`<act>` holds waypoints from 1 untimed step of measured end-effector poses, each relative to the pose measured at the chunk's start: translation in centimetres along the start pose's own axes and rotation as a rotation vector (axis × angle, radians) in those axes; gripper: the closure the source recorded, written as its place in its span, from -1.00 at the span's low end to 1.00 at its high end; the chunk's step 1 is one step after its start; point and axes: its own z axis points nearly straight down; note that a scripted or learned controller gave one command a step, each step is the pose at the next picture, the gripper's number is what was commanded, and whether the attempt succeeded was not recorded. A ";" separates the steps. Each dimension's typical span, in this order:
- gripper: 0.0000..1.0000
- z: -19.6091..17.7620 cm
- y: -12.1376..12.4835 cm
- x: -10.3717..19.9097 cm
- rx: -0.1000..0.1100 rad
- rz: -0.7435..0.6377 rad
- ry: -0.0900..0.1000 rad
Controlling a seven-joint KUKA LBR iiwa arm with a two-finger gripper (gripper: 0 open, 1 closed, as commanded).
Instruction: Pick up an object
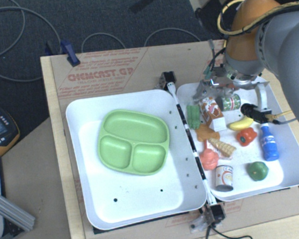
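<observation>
A: Camera view, quick pass. What's in the left bin (95, 204)?

B: One green divided tray (133, 141), three compartments, lying flat, roughly centre. Taking that tray as the landmark for everything else.

A: And the right bin (291, 172)?

B: Just right of the tray, across the divider where the two bins meet. Cluttered w/ small stuff: a yellow banana (241, 124) well right of the tray, a red tomato-like piece (247, 137) just below the banana, a blue bottle (269, 144) farther right still. Green round fruit (257, 170) to the lower right. Small can (224, 177) lying near the bin's front edge, pink lump (209, 158) above it (shape too vague to name). A red-and-white packet (211, 109) sits up toward the back.

A: Arm?

B: Grey arm w/ orange band (248, 23) comes in from the right, up-right of the tray. The pincer (216, 82) hangs over the back of the right bin, just above the packet.

A: Open or closed? Holding anything?

B: Can't tell; wrist and cables hide it, and nothing visibly sits in its grasp.

A: Desk?

B: Brown desk (106, 73) under both bins, red printed lettering behind the tray.
</observation>
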 end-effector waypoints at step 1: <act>1.00 -0.6 -0.2 0.1 0.008 0.000 0.001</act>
